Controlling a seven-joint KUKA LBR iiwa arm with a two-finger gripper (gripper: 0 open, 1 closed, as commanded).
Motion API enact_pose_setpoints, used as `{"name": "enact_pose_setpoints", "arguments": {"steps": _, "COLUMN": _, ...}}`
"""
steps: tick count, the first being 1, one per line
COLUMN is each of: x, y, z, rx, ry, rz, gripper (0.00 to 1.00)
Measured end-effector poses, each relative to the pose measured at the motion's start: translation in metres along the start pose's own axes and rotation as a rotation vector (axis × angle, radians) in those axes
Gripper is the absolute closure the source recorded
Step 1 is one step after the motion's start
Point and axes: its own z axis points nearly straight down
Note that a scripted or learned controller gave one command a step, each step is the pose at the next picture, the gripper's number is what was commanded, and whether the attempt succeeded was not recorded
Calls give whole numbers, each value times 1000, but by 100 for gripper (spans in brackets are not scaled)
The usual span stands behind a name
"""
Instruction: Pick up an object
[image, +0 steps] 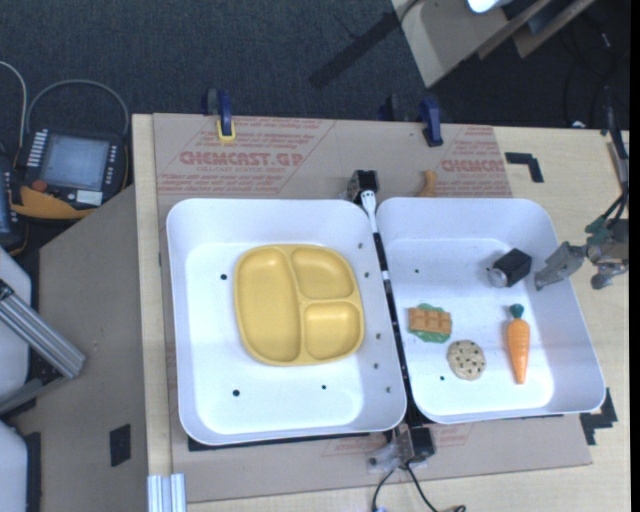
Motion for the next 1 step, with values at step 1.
{"name": "enact_pose_setpoints", "arguments": {"steps": 1, "x": 1, "y": 2, "z": -6, "rx": -11, "ry": -3, "rz": -4, "gripper": 0}}
